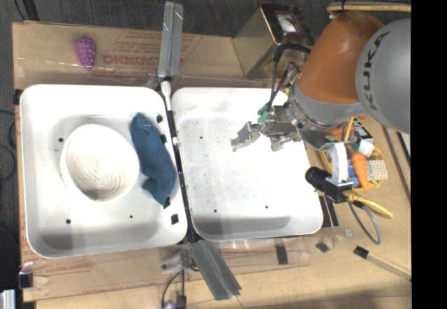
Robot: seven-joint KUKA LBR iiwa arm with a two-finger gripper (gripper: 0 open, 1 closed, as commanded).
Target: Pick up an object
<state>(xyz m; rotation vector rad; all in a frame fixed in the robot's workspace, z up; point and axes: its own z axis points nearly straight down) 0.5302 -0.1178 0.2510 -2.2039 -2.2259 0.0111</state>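
From the overhead camera, we're watching the grey two-finger gripper (246,135) hanging over the right white bin (244,217), toward its twelve o'clock edge. We're reading its fingers as spread, pinching nothing; we're judging this the approach step. Next we're needing travel toward nine o'clock, into the left white bin (42,231), where the crumpled dark-blue cloth (155,161) is lying just beside the woven white round hat (101,162).
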